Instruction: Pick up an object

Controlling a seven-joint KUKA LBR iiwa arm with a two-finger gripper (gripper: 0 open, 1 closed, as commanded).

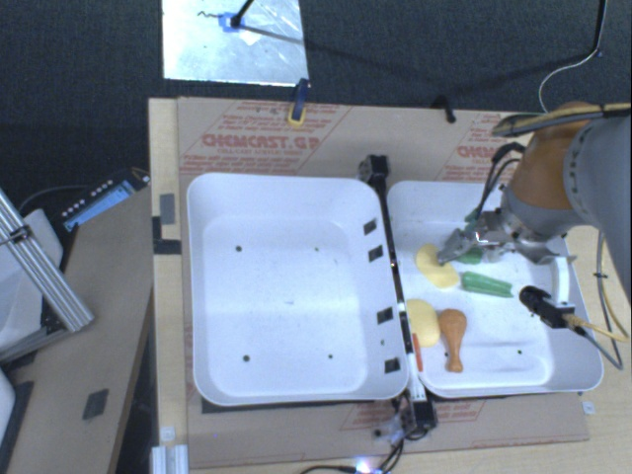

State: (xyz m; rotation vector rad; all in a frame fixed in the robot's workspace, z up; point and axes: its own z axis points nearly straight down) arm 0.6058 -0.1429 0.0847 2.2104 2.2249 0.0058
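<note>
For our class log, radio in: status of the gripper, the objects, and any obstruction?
Gripper low in right bin, at pale yellow piece; grip state unclear. Green piece, drumstick alongside, loose. Objects bunched close together.

The brown board (pixel 259 134) under the bins carries red print reading "CHEMCAST" (followed by what looks like "GP"); its smaller lines are illegible.
</note>
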